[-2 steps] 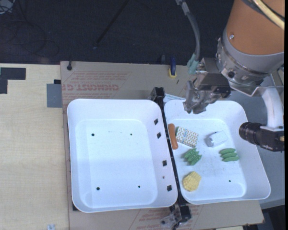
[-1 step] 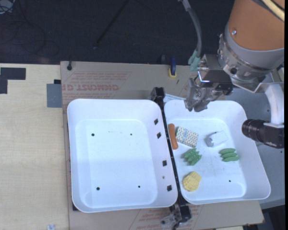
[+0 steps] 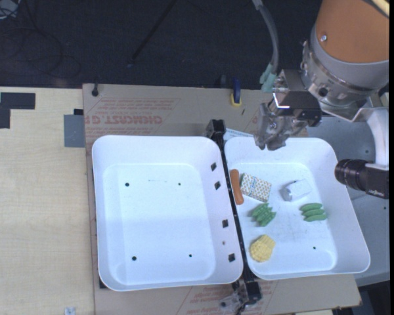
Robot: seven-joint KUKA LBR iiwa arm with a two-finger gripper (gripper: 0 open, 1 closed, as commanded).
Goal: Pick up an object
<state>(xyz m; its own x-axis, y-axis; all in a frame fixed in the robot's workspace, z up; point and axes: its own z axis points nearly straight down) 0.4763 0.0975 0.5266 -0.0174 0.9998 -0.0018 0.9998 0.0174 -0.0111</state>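
My gripper [image 3: 274, 138] hangs over the far edge of the right bin [image 3: 345, 241], above all the objects. Below it in that bin lie an orange carrot-like stick [image 3: 236, 186] by the left wall, a checkered white packet [image 3: 255, 186], a small grey-white piece [image 3: 293, 190], a green leafy piece [image 3: 263, 213], a green pea pod [image 3: 313, 211] and a yellow corn-like piece [image 3: 262, 248]. I see nothing between the fingers.
The left bin [image 3: 111, 176] lies beside the right one, joined by a black divider with clips [image 3: 224, 195]. Both rest on a cardboard sheet [image 3: 151, 113]. A black cylinder [image 3: 358, 174] juts in at the right edge.
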